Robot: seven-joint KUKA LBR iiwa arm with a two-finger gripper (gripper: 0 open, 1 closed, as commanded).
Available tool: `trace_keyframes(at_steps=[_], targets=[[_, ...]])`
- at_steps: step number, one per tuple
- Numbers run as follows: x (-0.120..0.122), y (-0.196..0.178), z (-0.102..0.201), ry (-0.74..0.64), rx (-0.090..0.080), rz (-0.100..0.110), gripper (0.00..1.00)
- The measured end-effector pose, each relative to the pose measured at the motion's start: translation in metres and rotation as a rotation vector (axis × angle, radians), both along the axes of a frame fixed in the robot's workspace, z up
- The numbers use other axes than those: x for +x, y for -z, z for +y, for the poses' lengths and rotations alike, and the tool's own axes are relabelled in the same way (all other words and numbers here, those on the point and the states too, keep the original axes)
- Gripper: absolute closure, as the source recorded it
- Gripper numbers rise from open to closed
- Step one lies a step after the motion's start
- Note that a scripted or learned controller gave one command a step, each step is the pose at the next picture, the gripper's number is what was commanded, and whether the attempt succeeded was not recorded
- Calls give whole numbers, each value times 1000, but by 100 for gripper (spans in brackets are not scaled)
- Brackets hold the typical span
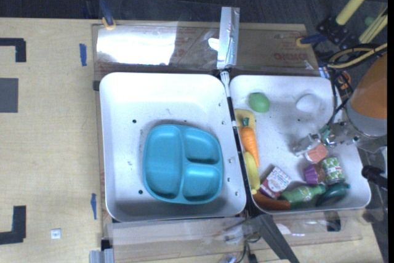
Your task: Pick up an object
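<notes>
One arm (369, 101) hangs over the right bin (280, 86); pincer (320, 138) grip state unclear

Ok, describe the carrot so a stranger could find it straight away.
Look at the right bin, along the wall it shares with the left bin. About halfway down that wall lies the carrot, lengthwise. It is the only orange thing there, between a green ball above and a banana below.

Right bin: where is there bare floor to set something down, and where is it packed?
The right bin has bare floor in its upper middle, between the green ball and the white ball, and below them toward the centre. Its left wall is lined by the carrot and its lower edge is crowded with small packets. In the left bin, only margins around the blue tray are bare.
</notes>
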State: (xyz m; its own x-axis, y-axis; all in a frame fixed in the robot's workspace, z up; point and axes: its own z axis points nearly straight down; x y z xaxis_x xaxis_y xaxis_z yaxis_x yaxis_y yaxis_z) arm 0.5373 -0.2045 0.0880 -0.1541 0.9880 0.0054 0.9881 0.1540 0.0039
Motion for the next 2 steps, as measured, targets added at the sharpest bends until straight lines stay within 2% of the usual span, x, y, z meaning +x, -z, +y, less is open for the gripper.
trace_keyframes(at_steps=[1,2], targets=[[2,-11,-3,2,-8,-9,100],[-2,-51,-19,-107,-9,-3,100]])
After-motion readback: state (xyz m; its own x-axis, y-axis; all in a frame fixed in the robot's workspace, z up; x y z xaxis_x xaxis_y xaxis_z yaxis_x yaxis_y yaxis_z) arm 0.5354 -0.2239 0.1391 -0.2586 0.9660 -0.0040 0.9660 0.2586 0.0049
